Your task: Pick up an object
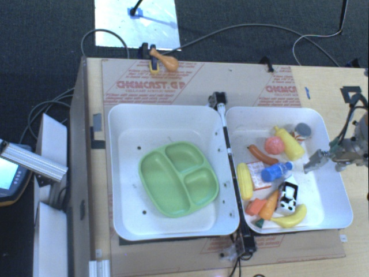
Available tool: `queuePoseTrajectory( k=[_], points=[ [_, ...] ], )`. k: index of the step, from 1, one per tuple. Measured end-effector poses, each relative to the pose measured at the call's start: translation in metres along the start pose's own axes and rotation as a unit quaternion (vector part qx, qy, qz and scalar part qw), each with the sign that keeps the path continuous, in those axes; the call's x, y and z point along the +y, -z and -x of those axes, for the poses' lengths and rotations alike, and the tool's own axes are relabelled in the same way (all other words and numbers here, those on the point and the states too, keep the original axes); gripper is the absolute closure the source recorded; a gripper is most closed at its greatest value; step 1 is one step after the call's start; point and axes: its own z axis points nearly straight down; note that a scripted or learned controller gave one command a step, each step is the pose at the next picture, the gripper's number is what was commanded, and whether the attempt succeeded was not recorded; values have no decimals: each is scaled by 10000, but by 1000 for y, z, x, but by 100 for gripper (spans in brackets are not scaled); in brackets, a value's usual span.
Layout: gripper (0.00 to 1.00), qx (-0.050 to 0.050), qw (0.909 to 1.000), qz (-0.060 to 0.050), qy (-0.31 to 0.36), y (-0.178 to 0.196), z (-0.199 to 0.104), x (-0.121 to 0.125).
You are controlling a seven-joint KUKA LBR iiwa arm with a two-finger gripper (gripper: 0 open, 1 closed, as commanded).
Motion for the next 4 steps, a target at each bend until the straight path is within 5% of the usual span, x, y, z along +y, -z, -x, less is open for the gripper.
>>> queuePoseTrajectory(
  k=[1,2,3,4],
  points=[
    [0,9,10000,-13,3,-120,-41,75],
    [0,11,10000,6,9,-137,-111,123],
    [100,4,10000,16,16,-126,-110,123],
    [100,8,10000,12,11,-36,-165,70]
  ],
)
